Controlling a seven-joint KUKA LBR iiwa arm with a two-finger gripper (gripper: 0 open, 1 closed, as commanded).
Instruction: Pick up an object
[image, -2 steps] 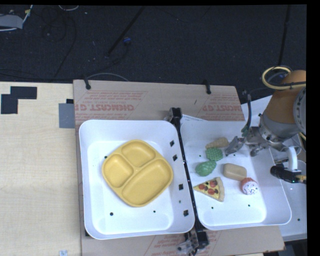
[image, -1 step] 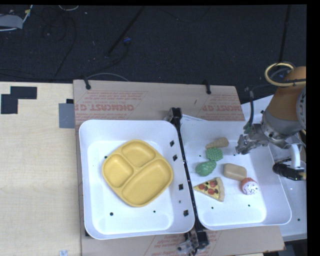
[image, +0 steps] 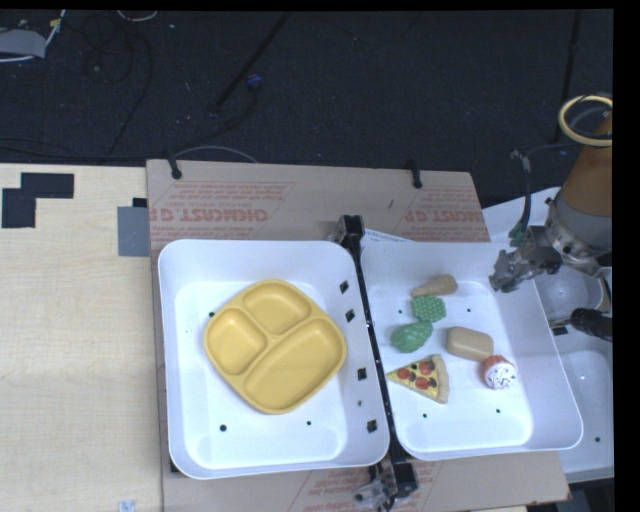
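The right bin (image: 470, 425) holds several toy foods. A tan potato-like piece (image: 433, 287) lies at its upper middle, with a green waffle-textured piece (image: 429, 309) and a green leafy piece (image: 410, 336) below it. A beige block (image: 469, 344) sits to the right, a pizza slice (image: 422, 377) lower down, and a red-and-white ball (image: 499, 374) at the lower right. My gripper (image: 507, 273) hangs over the bin's upper right rim, above and right of the beige block, with nothing visibly between its fingers.
The left bin (image: 200, 430) holds a yellow divided plate (image: 275, 345). A black divider (image: 365, 330) runs between the bins. Cardboard (image: 300, 205) lies beneath them. The arm's orange band (image: 590, 175) is at the far right.
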